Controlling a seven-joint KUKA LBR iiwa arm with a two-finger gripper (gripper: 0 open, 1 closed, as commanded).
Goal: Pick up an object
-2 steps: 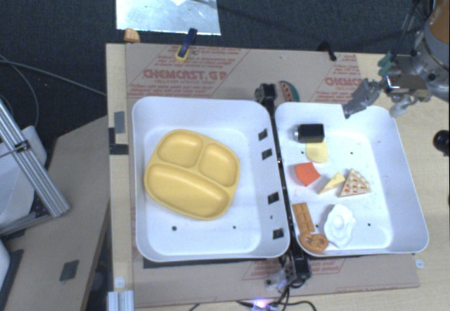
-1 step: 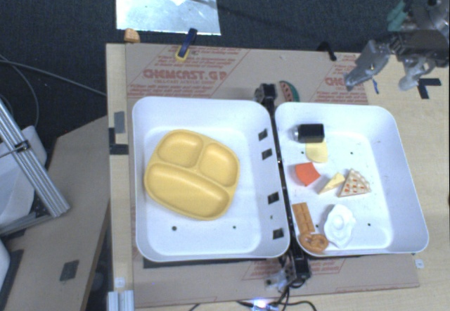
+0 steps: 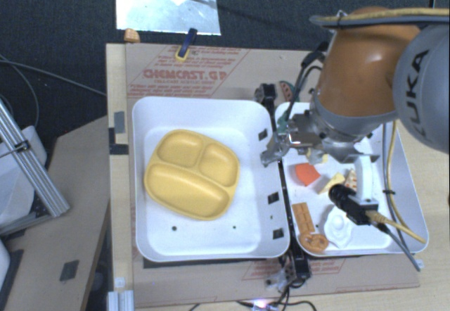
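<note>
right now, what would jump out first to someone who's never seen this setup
The bulky grey and orange arm looms over the right bin, covering much of it. Next, the yellow divided tray lies alone in the middle of the left bin. Small items crowd the right bin's near end: an orange block, a white piece, a tan strip.

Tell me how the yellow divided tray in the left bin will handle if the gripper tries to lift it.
The yellow tray looks like rigid moulded plastic, so it should stay stiff and probably be light for its size. Its glossy, rounded rim may slip between fingers. It is wide and lies flat in the left bin, so a grip at one edge would likely tilt it.
</note>
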